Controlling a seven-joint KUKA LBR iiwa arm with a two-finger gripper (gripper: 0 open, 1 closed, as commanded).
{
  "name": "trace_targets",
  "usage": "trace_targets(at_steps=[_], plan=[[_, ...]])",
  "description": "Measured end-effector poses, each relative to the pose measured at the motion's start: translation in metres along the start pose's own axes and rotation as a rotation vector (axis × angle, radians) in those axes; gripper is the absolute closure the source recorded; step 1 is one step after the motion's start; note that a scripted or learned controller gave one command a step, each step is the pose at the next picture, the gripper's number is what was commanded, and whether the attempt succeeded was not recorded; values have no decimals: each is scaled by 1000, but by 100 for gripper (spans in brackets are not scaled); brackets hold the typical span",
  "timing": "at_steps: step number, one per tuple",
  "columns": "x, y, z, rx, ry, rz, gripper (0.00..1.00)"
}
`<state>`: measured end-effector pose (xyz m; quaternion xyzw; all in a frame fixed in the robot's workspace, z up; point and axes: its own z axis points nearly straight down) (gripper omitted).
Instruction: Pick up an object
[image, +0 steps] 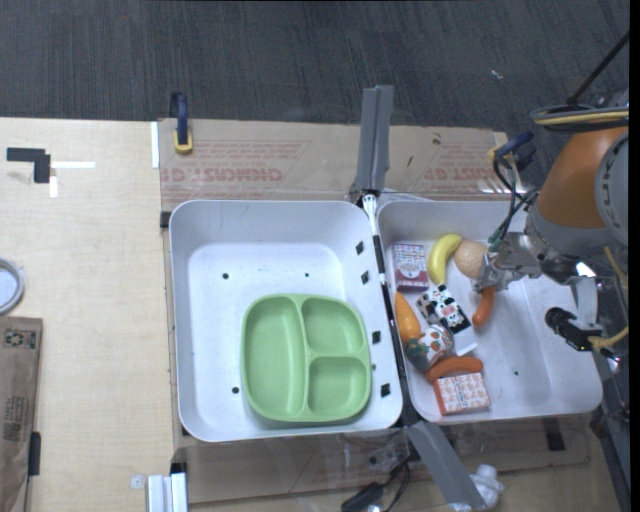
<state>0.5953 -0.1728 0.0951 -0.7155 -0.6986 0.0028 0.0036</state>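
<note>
The right bin (540, 385) holds several small items. Among them are a pink box (408, 264), a yellow banana (442, 257), a beige round piece (468, 259), a black-and-white cow-patterned toy (443, 307), an orange carrot (407, 318), a printed can (430, 347), a red sausage (455, 367) and a red box (461, 393). My gripper (491, 277) reaches in from the right and hangs low over the bin's middle. It is just right of the beige piece and directly above a small orange-red piece (483, 309), whose upper end it meets.
The left bin (200, 300) holds a green divided plate (306, 357). A grey post (376, 140) rises behind the divider between the bins. The arm's orange band (580, 180) and cables hang over the right bin's far right corner. The right bin's right half is bare white floor.
</note>
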Motion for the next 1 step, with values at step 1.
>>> trace_targets(at_steps=[1], plan=[[88,14,-94,-4,-2,181,100]])
